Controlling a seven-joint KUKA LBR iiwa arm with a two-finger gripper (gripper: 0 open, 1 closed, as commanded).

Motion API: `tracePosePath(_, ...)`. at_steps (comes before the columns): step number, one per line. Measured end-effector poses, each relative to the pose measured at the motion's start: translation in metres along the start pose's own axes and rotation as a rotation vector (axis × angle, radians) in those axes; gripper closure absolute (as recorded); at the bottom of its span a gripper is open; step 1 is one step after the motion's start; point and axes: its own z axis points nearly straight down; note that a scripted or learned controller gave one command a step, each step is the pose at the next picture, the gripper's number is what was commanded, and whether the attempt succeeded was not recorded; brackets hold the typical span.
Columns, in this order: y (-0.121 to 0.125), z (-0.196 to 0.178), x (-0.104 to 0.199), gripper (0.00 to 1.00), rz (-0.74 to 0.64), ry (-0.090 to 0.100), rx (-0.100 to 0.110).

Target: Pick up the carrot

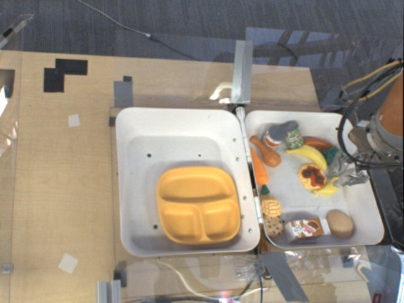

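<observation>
the carrot [260,170] lies along the right bin's [372,223] left wall, the gripper [346,172] well right, fingers spread.

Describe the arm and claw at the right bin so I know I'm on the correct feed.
A grey arm with an orange band above the wrist. Black and yellowish cables loop beside it. The claw is a small two-finger unit of pale grey metal.
</observation>
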Motion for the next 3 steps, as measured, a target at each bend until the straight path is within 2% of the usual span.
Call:
tracePosePath(1, 0.031, 0.045, 0.043, 1.00, -0.096, 0.004, -0.007)
tracePosePath(2, 0.027, -0.054, 0.040, 1.00, -0.461, 0.000, 0.003)
tracePosePath(3, 0.038, 0.025, 0.051, 1.00, -0.706, 0.002, -0.010)
